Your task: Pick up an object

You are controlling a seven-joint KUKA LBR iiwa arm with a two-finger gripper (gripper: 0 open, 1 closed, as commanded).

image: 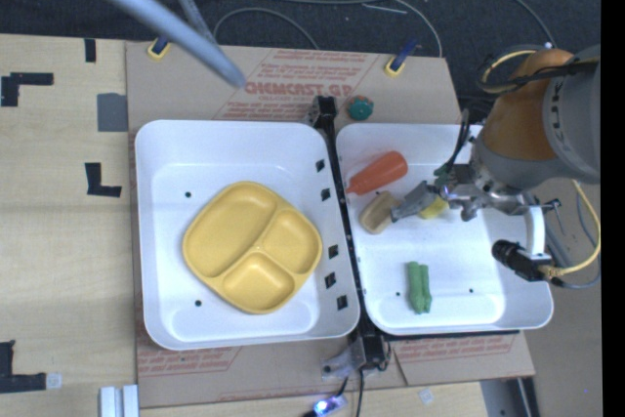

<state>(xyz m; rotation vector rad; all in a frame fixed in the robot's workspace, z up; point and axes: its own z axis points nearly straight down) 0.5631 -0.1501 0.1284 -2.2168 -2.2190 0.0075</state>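
Nearest us, the green piece [419,287] lies low in the right bin [508,312]. We judge the tan piece [377,213] light, stiff and easy to pinch across its width. Our claw [418,201] sits just beside it; spread or closed, we cannot tell.

Yellow divided plate [252,247] in left bin [156,210]

Arm [547,127] reaches in from the right, grey body with the orange band showing above the wrist, wrist angled down and left. Gripper [415,205] sits low, fingers pointing left. Finger gap too small to read from here.
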